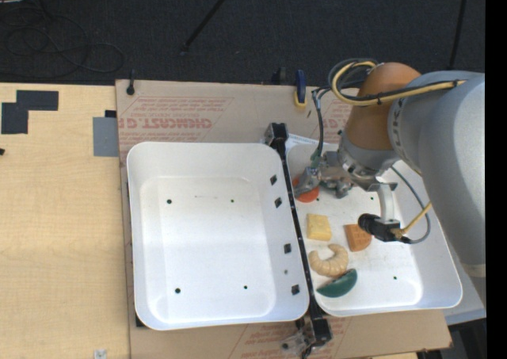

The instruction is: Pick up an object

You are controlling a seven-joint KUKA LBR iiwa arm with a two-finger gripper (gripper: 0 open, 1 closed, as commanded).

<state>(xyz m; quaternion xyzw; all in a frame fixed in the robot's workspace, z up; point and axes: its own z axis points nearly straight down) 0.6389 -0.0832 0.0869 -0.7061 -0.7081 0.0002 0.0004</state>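
The right bin (428, 290) holds several small objects. A yellow block (319, 227) lies near its middle, with an orange wedge (357, 238) to its right. Below them rest a tan curled piece (329, 259) and a dark green curved piece (338, 284). A red-orange object (306, 187) sits by the bin's left wall, partly hidden. My gripper (323, 180) is low in the bin's upper left part, right beside the red-orange object, under the orange band (380, 108) of the arm.
The left bin (150, 191) stands beside the right one, a black divider with clips (287, 215) between them. The grey arm (451, 159) covers the right bin's far right side. Cables loop around the wrist.
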